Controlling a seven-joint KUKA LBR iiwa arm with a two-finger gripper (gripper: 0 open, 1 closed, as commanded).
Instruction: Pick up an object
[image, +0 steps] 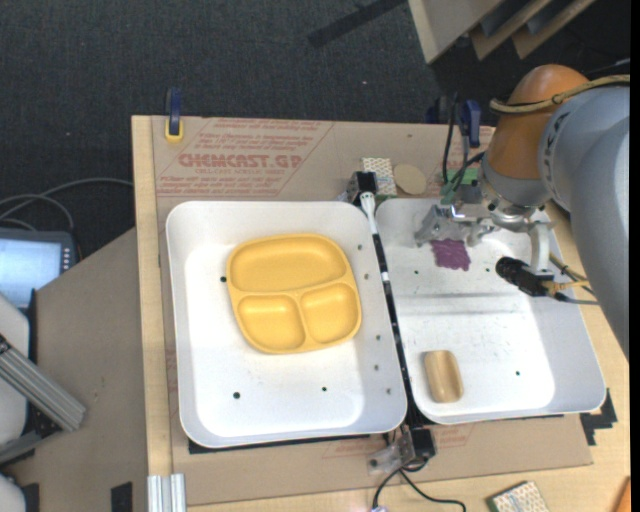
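End effector (462, 222), grip state indeterminable, sits at the right bin's (560, 395) far edge directly over the purple object (452, 254); tan block (442, 375) lies well nearer.

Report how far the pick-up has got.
Done: the arm has reached over the far end of the right bin, and its tool sits just above the purple object. In hand: nothing that the view confirms; the purple object looks to lie on the bin floor. Left: the grasp and lift. The tan block lies untouched at the near end, and the yellow divided plate lies in the left bin.
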